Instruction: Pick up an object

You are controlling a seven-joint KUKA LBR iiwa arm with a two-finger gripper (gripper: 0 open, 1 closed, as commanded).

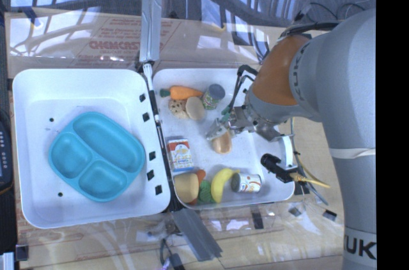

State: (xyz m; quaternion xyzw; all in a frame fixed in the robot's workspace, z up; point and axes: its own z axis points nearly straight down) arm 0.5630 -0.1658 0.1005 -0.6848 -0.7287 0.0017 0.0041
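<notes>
My gripper (218,130) hangs over the middle of the right bin (271,195), reaching in from the right. Directly beneath it, touching or nearly touching, lies a small tan rounded object (222,144). Around it in the same bin are a carrot (183,92), an upright can (214,96), a cookie (177,108), a beige egg-shaped piece (195,109), a small carton (181,154), a yellowish potato-like piece (186,186), a green item (204,193), a banana (221,184) and a can on its side (247,183).
The left bin (38,93) holds a blue divided plate (96,155). A ridge with black clips (153,135) separates the two bins. The grey arm with its orange band (281,80) covers the right bin's right side. Cables and a black part (278,168) hang at its lower right.
</notes>
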